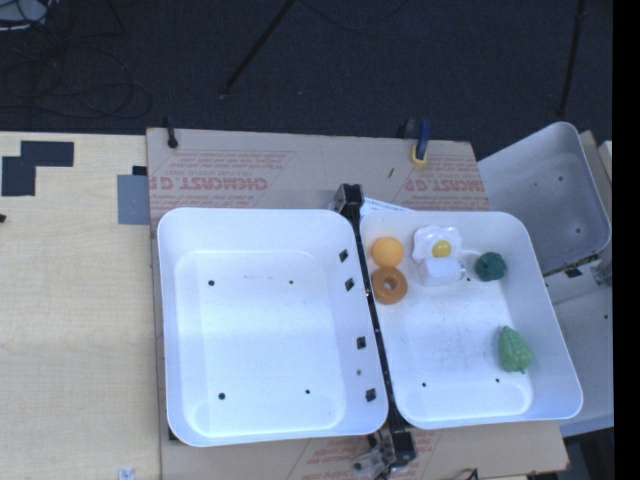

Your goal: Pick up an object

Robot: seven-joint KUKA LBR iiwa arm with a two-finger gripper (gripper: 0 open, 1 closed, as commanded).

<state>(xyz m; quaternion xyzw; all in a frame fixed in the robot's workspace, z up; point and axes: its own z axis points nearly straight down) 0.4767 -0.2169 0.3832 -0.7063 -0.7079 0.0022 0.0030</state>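
Note:
The right bin (548, 368) holds several small objects. An orange ball (387, 251) lies near its back left corner, with a brown ring-shaped doughnut (389, 286) just in front of it. A white fried-egg toy with a yellow yolk (438, 247) sits to the right of the ball. A dark green lump (490, 265) rests beside the egg. A lighter green textured piece (514, 349) lies near the bin's right wall.
The left bin (170, 298) stands beside the right one, joined by a black divider with clips (362, 308). Both rest on a cardboard sheet (250, 173) on the wooden bench. A grey metal plate (550, 188) stands at the right.

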